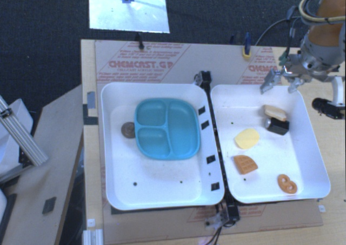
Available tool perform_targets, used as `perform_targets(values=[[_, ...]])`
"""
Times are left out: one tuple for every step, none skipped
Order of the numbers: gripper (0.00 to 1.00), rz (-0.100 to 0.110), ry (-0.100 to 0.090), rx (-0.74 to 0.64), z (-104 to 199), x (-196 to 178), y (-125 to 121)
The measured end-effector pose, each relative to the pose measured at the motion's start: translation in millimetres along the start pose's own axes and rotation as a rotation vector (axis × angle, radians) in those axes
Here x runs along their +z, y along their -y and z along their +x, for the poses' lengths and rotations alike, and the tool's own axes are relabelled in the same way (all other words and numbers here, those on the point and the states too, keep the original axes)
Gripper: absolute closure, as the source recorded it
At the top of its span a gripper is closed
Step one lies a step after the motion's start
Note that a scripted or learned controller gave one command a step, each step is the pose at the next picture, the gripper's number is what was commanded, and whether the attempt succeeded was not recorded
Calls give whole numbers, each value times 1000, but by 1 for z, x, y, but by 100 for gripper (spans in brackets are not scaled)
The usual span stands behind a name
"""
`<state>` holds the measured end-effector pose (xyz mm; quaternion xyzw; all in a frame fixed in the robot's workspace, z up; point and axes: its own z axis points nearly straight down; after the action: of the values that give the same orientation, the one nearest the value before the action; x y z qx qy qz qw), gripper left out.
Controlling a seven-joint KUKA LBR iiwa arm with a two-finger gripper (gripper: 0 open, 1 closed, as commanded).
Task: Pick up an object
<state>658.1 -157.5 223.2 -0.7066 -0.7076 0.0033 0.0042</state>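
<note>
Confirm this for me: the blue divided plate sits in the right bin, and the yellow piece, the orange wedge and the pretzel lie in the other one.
Not quite. The camera view shows the blue divided plate in the left bin, beside a small round brown piece. The yellow piece, orange wedge and pretzel do lie in the other one, the right bin.

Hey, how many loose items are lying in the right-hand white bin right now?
4. A tan-and-black block near the far right, a yellow piece mid-bin, an orange wedge nearer, and a pretzel at the near right corner.
</note>
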Motion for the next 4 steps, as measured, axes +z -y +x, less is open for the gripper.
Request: perform_targets(values=[[0, -13, 2, -2, 0, -9, -3], [0, -10, 2, -5, 8, 50, -6], [0, -11, 2, -7, 9, 91, -8], [0, -13, 2, -7, 10, 139, -10]])
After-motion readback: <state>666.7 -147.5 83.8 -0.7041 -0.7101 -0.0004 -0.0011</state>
